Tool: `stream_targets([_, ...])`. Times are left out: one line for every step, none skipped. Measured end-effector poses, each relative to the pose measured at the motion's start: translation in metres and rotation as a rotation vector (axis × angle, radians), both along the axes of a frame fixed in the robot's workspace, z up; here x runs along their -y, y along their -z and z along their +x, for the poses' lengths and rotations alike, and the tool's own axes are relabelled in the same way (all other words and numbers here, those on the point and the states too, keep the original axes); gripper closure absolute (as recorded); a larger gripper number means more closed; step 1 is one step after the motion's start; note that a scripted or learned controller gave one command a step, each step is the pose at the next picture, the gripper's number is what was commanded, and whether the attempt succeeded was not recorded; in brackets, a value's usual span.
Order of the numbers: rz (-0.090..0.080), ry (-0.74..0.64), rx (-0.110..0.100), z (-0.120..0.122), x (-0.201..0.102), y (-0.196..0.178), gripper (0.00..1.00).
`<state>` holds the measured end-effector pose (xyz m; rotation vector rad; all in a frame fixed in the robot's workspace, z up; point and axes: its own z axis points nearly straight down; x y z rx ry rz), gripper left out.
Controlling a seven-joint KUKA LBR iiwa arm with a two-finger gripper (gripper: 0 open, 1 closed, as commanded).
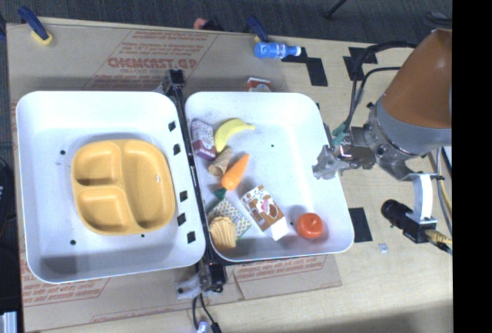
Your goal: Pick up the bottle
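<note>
Gripper (327,164) hung at the right of the frame, just over the right rim of the right bin (327,124), its metal tip small and blurred; whether it was clenched or released could not be told, and nothing showed in its grasp. Behind it the grey arm (400,139) with its orange band (427,78) reached in from the right edge.

Inside the right bin lay a cluster of toy food along the left and lower parts: a yellow banana (231,130) near the upper left, a dark wrapped packet (203,136) just beside it, an orange carrot (235,170) below the banana, a tan cone-like piece (220,163) touching the carrot, a small printed carton (265,211) lying tilted lower down, a patterned packet (231,214) next to it, a ridged tan pastry (223,231) at the bottom left, and a red-orange tomato-like ball (310,225) at the lower right.

The left bin (46,247) held a yellow divided plate (123,185) with three compartments.

The bottle (274,51) lay outside both bins, on the bench (384,278) in the upper middle of the frame, above the right bin and well apart from the gripper. It was small, blue, lying on its side, with a paler end pointing right.
</note>
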<state>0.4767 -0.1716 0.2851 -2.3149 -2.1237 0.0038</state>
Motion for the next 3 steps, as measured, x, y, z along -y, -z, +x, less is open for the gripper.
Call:
stream_targets([0.0,0.202,0.0,0.0,0.03,-0.001,1.0])
stream_targets([0.001,0.607,0.0,0.0,0.019,-0.018,1.0])
stream_targets([0.0,0.953,-0.001,0.0,-0.014,-0.022,1.0])
